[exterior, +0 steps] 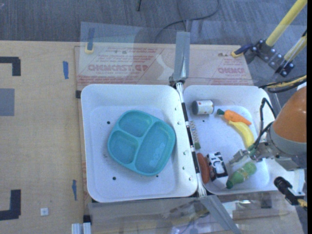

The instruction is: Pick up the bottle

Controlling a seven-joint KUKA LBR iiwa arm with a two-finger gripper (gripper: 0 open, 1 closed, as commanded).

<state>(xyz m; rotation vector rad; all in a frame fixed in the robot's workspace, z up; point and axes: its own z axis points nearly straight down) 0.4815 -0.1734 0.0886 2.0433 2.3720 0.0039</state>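
The green bottle (241,174) lies on its side near the front edge of the right bin (261,95), its dark cap pointing left. My gripper (247,154) hangs just above and behind it, reaching in from the right under the orange band. Its fingers look spread open with nothing between them, and the bottle rests on the bin floor just in front of them.
The right bin also holds a small can (203,107), a carrot (234,116), a banana (244,132), a red sausage-like piece (203,167) and a black-and-white item (217,163) just left of the bottle. A teal divided plate (141,142) lies in the left bin (92,130).
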